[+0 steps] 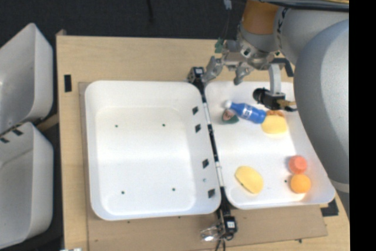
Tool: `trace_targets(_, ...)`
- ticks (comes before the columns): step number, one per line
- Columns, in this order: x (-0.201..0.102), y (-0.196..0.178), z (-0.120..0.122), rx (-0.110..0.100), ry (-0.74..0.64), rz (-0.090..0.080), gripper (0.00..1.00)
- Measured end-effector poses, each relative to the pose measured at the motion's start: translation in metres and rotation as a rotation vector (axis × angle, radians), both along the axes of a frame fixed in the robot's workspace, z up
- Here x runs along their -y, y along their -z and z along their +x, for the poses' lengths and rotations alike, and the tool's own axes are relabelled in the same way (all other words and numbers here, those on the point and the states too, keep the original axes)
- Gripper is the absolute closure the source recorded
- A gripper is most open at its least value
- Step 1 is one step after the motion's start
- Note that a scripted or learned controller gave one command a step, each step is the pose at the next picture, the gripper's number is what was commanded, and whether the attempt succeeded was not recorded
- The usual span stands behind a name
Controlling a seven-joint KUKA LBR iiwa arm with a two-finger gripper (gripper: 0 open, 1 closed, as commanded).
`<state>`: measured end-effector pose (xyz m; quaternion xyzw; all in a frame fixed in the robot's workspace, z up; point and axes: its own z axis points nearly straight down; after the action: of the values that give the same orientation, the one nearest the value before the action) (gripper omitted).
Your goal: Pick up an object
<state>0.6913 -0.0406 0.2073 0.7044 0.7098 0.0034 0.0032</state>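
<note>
My gripper (228, 72) hangs above the far edge of the right bin (267, 200), open, with nothing between its fingers. Just in front of it, inside the bin, a blue bottle (249, 113) lies on its side. A small green and brown thing (229, 117) sits at the bottle's left end. A pale yellow object (274, 125) rests just right of the bottle. Nearer the front lie a yellow lemon-like object (249, 179), an orange ball (300, 184) and a small red piece (298, 163) just behind the ball.
The left bin (94, 144) stands beside the right one, and a divider with black clips (207, 144) runs between them. The wooden bench (73, 62) borders both bins. The arm's bulky grey body (329, 85) overhangs the right bin's right side.
</note>
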Motion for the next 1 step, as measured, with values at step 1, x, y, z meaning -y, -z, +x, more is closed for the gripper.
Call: trace_targets(1, 0.0819, 0.0729, -0.0134, -0.015, 0.014, -0.004, 0.00)
